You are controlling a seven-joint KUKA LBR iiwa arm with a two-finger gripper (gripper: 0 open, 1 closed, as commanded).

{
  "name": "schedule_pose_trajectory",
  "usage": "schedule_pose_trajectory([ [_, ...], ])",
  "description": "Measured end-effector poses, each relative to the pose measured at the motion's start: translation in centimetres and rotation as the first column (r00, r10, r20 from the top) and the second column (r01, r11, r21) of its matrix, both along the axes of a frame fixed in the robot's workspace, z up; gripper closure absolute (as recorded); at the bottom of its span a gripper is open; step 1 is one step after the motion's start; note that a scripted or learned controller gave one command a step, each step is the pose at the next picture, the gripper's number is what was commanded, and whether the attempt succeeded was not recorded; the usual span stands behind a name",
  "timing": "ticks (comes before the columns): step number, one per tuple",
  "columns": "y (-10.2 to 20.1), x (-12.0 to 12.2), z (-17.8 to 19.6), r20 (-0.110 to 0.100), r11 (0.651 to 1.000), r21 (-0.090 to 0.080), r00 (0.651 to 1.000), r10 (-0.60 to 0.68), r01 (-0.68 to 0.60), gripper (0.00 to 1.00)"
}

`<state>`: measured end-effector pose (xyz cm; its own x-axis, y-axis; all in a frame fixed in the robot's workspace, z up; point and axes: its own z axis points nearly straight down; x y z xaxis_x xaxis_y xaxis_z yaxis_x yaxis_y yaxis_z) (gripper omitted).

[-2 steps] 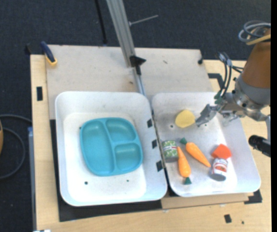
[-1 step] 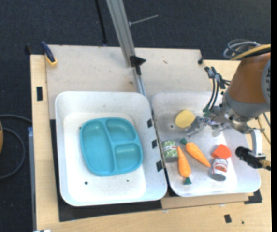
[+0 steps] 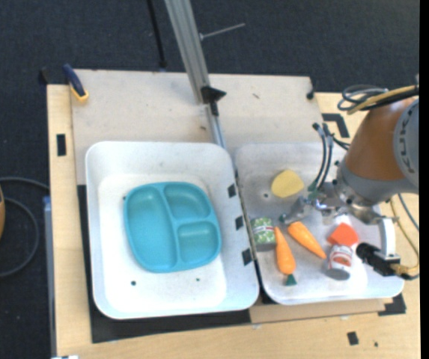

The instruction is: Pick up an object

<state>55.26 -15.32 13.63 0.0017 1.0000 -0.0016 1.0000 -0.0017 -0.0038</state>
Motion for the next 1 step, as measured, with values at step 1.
schedule_pose_trajectory([
  [1, 0.00, 0.24, 1.42, 0.008, 1.000, 0.001, 1.000, -0.002, 0.002, 1.00],
])
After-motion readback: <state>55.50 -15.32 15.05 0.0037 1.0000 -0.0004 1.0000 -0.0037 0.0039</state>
